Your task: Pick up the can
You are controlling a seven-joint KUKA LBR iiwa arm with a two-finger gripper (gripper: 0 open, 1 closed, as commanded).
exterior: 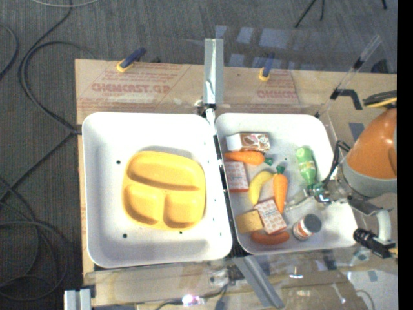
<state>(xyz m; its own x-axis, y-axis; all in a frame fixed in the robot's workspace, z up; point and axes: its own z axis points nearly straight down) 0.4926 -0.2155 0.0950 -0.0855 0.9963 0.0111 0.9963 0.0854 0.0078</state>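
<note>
Hanging at the right side of the right bin (322,129), my wrist, with its orange band, sits above the rim, and my gripper (321,196) seems to reach down just past the green bottle (306,165); I cannot tell from this slant how it is set, and nothing shows between its tips. The can (307,225) lies on its side near the bin's front right corner, just below and a little left of me, its dark end facing up toward the camera. I judge I am in the approach, the pick not yet made. Next I would need to shift toward the front wall and come down astride the can's round body. Room is tight: the front and right walls are close by, and a small carton (271,216) and a red sausage (269,237) crowd its left. The left bin (97,192), with the yellow tray (165,188), lies well apart.
</note>
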